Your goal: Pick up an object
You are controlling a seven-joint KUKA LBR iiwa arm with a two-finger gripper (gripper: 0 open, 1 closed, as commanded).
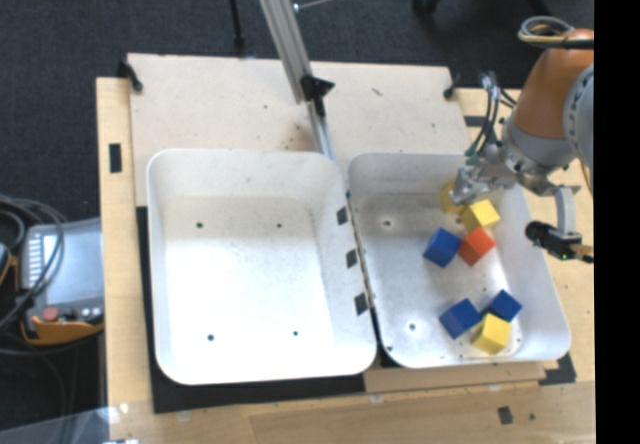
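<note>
On the far left we see a grey box with buttons (55,277) on the floor, beside the wooden bench (115,232). Next comes the left bin (165,332), white and shallow. A long silver pole (285,32) leans up from the back of the bench, near where the two bins meet.

Then we come to the right bin (400,202), just beside the left one. Blocks lie in it. A blue block (441,248) sits near the middle, and an orange block (477,244) is just beside it on the right. Above the orange block is a yellow block (482,214). Near the front edge we see two more blue blocks (459,317) (504,305) and another yellow block (492,333), close together.

The arm (550,107) reaches in from the right. Its gripper (465,190) is down in the right bin, at the back, right by the top yellow block. Something yellow shows beside it too. We cannot tell how its fingers stand, or if it has hold of anything.
</note>
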